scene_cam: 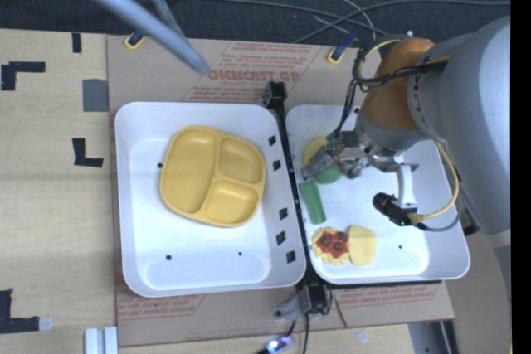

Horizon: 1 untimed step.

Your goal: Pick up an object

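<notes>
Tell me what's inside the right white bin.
The right white bin holds a green stick-shaped piece, a yellow-green round piece partly covered by the gripper, and yellow toy food with red spots.

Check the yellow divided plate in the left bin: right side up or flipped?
Right side up. The yellow divided plate shows its three compartments and raised dividers facing the camera, lying flat in the left bin.

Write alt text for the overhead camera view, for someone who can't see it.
A grey robot arm reaches from the right, its gripper low over green toys in the right white bin, near a toy pizza slice. The left white bin holds a yellow divided plate.
</notes>
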Each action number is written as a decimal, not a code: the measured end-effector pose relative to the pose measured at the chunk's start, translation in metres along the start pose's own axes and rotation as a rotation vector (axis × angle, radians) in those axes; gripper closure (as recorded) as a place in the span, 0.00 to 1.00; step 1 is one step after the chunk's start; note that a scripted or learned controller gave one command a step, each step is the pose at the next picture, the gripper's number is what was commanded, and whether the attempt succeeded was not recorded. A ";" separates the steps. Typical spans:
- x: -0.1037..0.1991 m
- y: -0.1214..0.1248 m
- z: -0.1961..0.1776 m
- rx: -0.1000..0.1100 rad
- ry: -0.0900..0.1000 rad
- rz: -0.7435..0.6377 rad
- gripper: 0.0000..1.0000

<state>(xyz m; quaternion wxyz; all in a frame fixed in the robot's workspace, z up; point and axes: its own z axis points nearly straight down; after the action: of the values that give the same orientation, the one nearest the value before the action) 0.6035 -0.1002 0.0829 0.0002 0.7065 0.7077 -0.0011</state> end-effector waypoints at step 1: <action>0.000 0.001 -0.013 -0.003 -0.001 -0.001 1.00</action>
<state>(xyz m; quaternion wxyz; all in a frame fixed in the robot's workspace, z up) 0.6049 -0.1001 0.0961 0.0016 0.7061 0.7081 -0.0001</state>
